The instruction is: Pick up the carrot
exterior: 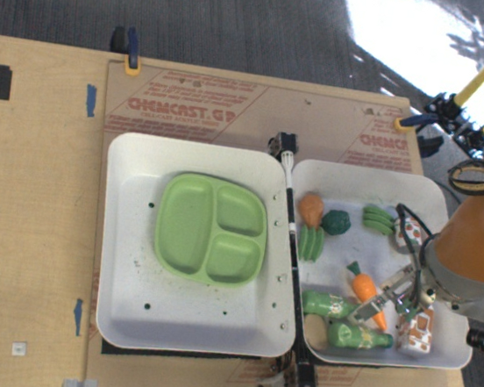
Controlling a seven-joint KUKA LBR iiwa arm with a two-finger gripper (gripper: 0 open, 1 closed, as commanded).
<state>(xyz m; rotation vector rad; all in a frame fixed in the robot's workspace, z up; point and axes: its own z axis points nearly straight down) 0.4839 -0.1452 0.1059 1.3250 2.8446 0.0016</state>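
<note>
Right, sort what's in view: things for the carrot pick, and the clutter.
For the job:
carrot
gripper
right bin

Clutter:
green plate
left bin
two green bottles
orange ball
dark green piece
green bunch
</note>
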